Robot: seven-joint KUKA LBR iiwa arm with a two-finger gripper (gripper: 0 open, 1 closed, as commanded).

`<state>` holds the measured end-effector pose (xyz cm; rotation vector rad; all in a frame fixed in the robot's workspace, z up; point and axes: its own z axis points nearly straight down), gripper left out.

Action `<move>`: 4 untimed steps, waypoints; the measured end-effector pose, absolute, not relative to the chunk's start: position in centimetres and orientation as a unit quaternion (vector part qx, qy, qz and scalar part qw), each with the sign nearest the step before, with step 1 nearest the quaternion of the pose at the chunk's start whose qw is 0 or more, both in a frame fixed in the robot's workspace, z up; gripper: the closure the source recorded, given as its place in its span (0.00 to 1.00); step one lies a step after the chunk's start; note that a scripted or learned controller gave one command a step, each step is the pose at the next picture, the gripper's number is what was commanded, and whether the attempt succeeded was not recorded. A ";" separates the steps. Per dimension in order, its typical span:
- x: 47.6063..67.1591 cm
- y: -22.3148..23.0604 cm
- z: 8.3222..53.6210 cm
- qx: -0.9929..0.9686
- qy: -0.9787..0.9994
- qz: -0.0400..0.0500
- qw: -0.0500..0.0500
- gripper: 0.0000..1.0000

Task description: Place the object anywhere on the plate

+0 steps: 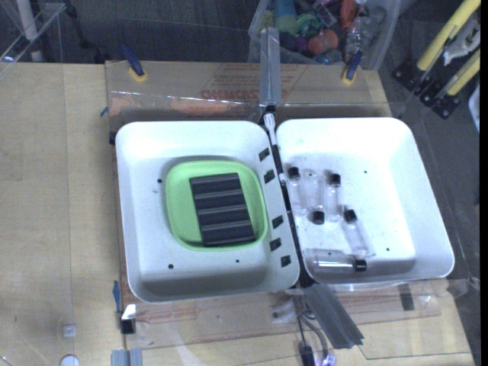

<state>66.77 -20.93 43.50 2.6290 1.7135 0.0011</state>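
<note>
A light green square plate (176, 204) lies in the middle of the left white bin (141, 155). On the plate rests a dark grey, ribbed rectangular object (223, 209), made of several parallel bars and covering most of the plate's centre. It lies flat, tilted slightly clockwise, with its lower right corner close to the plate's rim.
The right white bin (396, 158) holds several clear plastic vials with black caps, among them one (333, 181) near the middle and one (337, 263) lying along the front wall. A black-marked divider (274, 197) separates the bins. A box of coloured toys (320, 14) stands behind them.
</note>
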 end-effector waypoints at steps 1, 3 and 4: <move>65.3 -21.3 43.5 0.857 0.516 -0.001 -0.001 0.00; 62.7 -21.5 43.5 0.896 0.445 -0.001 -0.001 0.00; 59.9 -21.5 43.5 0.907 0.420 -0.001 -0.002 0.00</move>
